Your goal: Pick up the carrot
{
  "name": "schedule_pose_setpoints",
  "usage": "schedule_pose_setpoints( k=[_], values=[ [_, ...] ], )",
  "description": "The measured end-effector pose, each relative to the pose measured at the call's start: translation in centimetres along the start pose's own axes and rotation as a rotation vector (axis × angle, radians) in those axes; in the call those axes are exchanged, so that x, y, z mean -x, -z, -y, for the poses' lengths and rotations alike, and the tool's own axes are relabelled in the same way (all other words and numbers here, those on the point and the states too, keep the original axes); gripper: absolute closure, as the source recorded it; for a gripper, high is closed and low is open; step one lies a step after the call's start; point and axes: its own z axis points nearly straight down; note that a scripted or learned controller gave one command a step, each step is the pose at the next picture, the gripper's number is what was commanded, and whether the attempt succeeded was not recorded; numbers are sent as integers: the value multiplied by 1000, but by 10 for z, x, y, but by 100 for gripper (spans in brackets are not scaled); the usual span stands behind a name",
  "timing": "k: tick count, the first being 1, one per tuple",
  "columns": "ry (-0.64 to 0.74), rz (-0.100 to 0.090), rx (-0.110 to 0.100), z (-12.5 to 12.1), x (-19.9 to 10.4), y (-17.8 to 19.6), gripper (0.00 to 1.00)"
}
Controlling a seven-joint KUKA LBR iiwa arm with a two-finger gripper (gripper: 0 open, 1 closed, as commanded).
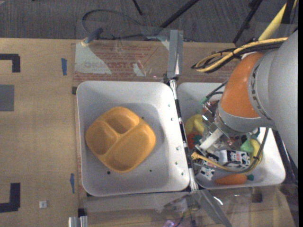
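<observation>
1. From my remote station I see two shallow white bins side by side on the wooden bench; the left bin (90, 174) sits beside the right bin (274, 171), their inner walls touching along a metal divider.
2. The left bin holds a yellow-orange divided plate (120, 138), lying flat near its centre with three compartments facing up.
3. The arm (265, 84) reaches in from the right; its grey body and orange band cover much of the right bin.
4. The gripper (208, 148) hangs low over the left part of the right bin, amid cables and its own white housing. I cannot tell how its tips stand; the wrist hides them.
5. The carrot (233, 178), the target item, lies near the front wall of the right bin as an orange elongated shape with a green end pointing right. It lies below the gripper in the picture, apart from it as far as I can judge.
6. A black-and-white patterned toy (234, 159) lies just above the carrot, beside the gripper.
7. A yellow rounded object (195, 124) and a red object (191, 140) sit at the bin's left wall, partly hidden by the wrist.
8. A clear plastic sheet (123, 56) lies on the bench behind the left bin.
</observation>
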Motion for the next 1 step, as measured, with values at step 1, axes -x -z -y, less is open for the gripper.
schedule_pose_setpoints(
  k=[1],
  values=[
    [-282, -2, 1, 40, -12, 0, 100]
  ],
)
